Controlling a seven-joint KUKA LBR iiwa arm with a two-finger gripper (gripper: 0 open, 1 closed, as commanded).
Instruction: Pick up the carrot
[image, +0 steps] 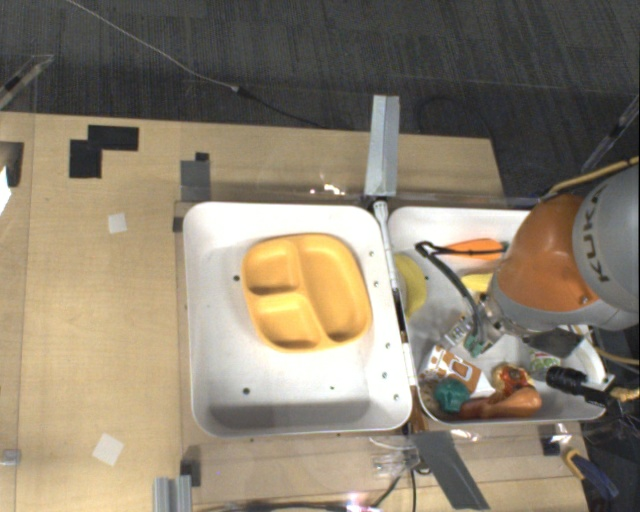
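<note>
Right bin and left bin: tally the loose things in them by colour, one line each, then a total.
Yellow: 3, the divided plate in the left bin, two pieces in the right bin
Orange: 1, the carrot
Teal: 1
Brown or red: 2
Total: 7 that can be told apart; the arm hides more.

The worktop (90, 330) is matt, light wood-grain board. Both bins (210, 300) are smooth white plastic with a slight sheen; the yellow divided plate (300, 290) is glossy plastic. The arm's orange band (545, 255) is smooth with a satin finish.
</note>
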